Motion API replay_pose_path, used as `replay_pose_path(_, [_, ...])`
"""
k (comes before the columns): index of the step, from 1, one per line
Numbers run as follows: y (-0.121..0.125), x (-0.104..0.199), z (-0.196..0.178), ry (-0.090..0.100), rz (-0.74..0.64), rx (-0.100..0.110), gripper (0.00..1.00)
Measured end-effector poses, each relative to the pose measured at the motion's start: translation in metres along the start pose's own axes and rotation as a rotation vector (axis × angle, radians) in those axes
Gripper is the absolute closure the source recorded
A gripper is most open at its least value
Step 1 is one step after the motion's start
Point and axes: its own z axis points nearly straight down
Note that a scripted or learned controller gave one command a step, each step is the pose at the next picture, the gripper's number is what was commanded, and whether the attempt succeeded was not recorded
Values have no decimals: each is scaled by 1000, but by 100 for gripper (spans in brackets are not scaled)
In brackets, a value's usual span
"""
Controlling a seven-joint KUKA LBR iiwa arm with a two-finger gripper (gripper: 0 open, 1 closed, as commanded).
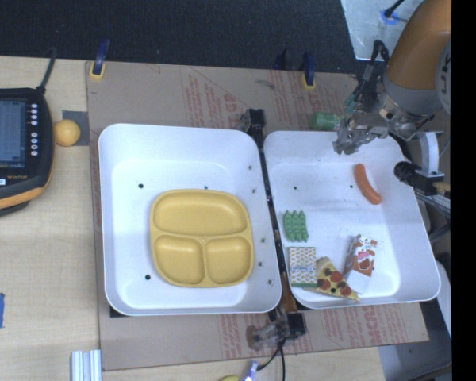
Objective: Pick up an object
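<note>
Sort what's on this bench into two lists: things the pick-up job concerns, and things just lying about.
Job:
- gripper, over the right bin
- sausage
- green block
- checkered card
- pizza slice
- small packet

Lying about:
- yellow divided tray in the left bin
- teach pendant
- yellow ball
- blue clamps

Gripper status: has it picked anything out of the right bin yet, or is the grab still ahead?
Nothing looks done. The gripper hangs at the right bin's far edge with nothing visible between its fingers. The sausage lies nearest, untouched; the green block and pizza slice also lie there. The whole grab remains.
</note>
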Motion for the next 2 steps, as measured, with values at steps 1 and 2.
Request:
replay_pose_path(1, [-1, -1, 1, 0, 1, 2, 0])
replay_pose_path(2, [5, -72, -7, -2, 3, 1, 0])
